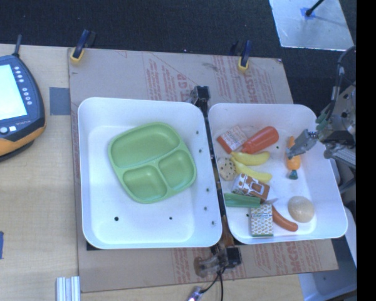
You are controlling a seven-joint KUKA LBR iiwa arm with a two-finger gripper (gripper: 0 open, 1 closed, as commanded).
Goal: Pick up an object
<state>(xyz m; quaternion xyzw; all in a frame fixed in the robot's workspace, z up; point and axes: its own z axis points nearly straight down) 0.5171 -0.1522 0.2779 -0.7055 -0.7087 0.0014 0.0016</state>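
The right bin (326, 187) holds several toy foods. A red-orange pepper (261, 139) lies at its back, with a yellow banana (250, 158) just in front of it. A small orange piece (292, 162) sits near the bin's right side, and a beige egg-shaped item (301, 208) and a red sausage (284, 221) lie at the front right. My gripper (302, 142) reaches in from the right edge, just above and right of the orange piece. Nothing shows between its fingers.
Also in the right bin are a round cookie (225, 167), a small printed carton (249, 185), a green stick (242, 200) and a checked box (261, 221). The left bin (94, 224) holds a green divided plate (152, 162). A teach pendant (9, 105) lies far left.
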